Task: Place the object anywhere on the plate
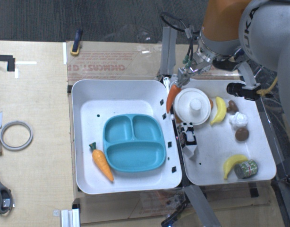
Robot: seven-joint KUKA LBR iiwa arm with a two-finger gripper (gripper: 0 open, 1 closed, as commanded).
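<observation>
Between both bins, carrot (172, 97) beside fingers (184, 135).

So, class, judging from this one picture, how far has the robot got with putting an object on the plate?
Done: nothing is on the blue plate yet; one carrot lies beside it in the left bin. In hand: the gripper sits at the bins' shared edge, right by a second carrot, though a grip cannot be confirmed. Left: lifting an object, carrying it over and setting it on the plate.
</observation>
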